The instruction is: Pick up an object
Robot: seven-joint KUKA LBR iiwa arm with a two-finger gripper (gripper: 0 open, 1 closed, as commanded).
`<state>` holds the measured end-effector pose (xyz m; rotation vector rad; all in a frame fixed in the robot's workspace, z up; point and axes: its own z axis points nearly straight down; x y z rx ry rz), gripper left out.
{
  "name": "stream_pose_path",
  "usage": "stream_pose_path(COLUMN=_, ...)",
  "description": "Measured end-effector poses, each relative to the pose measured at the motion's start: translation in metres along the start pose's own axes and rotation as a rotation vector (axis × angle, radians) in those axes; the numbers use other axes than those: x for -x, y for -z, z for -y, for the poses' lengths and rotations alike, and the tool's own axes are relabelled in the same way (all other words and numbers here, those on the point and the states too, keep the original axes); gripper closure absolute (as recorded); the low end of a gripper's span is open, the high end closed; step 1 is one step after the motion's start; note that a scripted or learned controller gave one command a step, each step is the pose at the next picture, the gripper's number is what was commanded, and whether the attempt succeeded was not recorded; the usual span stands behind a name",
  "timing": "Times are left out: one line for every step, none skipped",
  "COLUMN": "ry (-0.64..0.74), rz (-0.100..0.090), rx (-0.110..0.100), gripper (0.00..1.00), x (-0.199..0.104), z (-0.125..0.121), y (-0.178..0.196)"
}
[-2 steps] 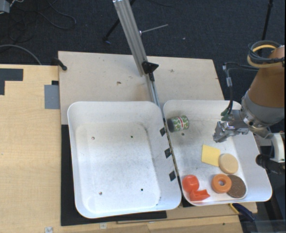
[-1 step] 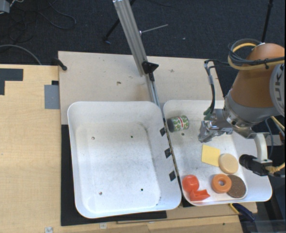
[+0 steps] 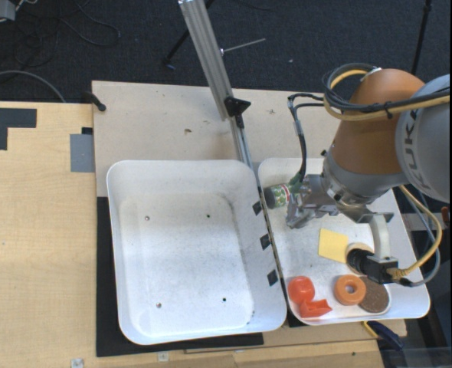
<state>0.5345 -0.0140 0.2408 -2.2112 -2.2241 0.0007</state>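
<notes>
Bench [image 3: 172, 113] carries left bin [image 3: 180, 236], right bin [image 3: 414, 303], seemingly touching.

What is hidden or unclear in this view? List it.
1. Camera view: the right bin, far side covered by the arm.
2. Camera view: the green-and-white object, too blurred to identify; the gripper overlaps its end.
3. Camera view: the brown disc, partly overlapped by the orange ring.
</notes>
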Motion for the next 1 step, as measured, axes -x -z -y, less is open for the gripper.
stream_pose_path(ry=-0.001, rz=0.001, rx=0.000, gripper=1.00, x=-0.0555, z=0.0061, y=0.0044)
